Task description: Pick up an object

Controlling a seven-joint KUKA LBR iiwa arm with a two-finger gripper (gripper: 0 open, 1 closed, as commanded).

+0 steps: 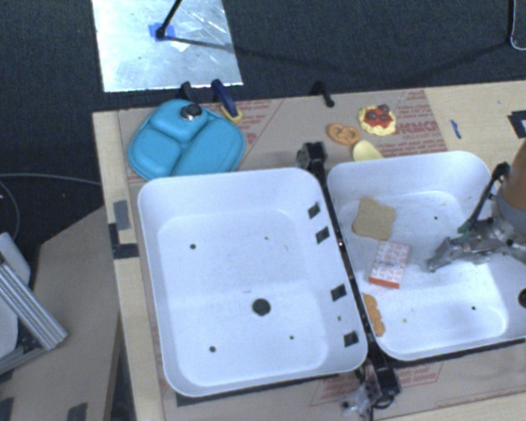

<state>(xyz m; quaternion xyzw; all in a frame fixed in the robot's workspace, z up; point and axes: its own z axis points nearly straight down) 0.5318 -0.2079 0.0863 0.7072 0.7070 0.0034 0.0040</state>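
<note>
On the far left part of the surface (262, 120), just beyond the bins, lies a blue divided plate (185, 140), its lobes spreading left and right. Nearer, the left bin (180, 356) is a shallow white tray with a small dark disc (261, 307) on its floor, slightly near of centre. A row of dark clips runs along the seam where it meets the right bin (488, 321).

Beyond the right bin, on the bare surface, sit three small toy foods: an orange cookie-like piece (341, 134), a pale yellow piece (366, 151) at the bin's far rim, and a round piece with red and dark topping (377, 119).

In the right bin's left half lies a tan, square, flat slice (373, 218), turned so its corners point roughly far and near. Just near of it is a small red-and-white box (389, 263), its long axis running from far right to near left. At the bin's near-left wall, an orange ridged piece (373, 315) lies with its long axis far to near.

The tool (436, 260) hangs over the bin's middle, pointing left, close to the box's right side but apart from it. I cannot tell how its tips are set.
</note>
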